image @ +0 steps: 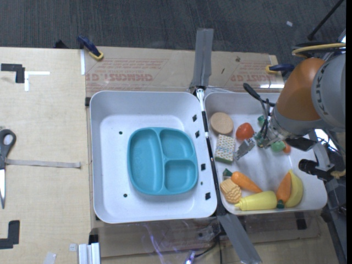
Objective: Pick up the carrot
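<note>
Two bins are lying side by side; one carrot [246, 181] is lying near the right bin's [264, 210] front edge, open floor behind it. The gripper [246, 148] is hovering with fingers spread, pinching nothing.

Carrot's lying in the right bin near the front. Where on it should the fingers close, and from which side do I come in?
Probably from straight above, closing across the carrot around mid-length. It lies flat and slanted, thick end toward the waffle piece, tip pointing right. The corn sits close along its front side, so the finger there has little room; gripping slightly toward the tip may help. The gripper hovers behind it.
</note>
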